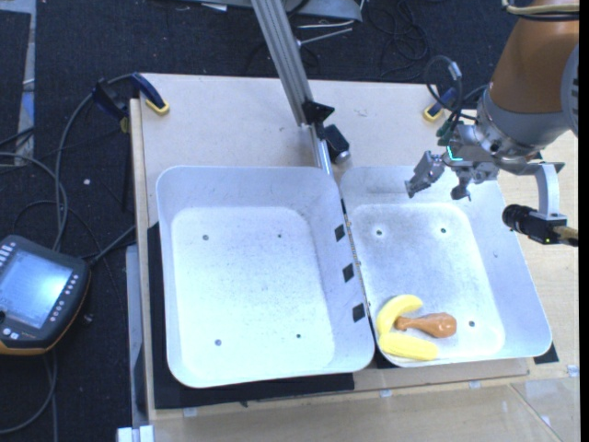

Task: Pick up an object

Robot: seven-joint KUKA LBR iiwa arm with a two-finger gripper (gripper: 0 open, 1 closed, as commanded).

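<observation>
The claw (440, 179) hangs spread and empty over the far rim of the right bin (515, 274). The banana (401, 325) and drumstick (431, 324) lie touching at the bin's near edge, well apart from the claw, long axes roughly crosswise.

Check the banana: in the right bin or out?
In. The banana lies on the floor of the right bin, near its front edge, touching the brown drumstick toy.

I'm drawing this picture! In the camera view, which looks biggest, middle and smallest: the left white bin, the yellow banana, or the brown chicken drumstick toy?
1. Shallow white plastic left bin, by far the largest.
2. Curved yellow banana.
3. Brown drumstick-shaped toy, smallest; it lies across the banana.
</observation>
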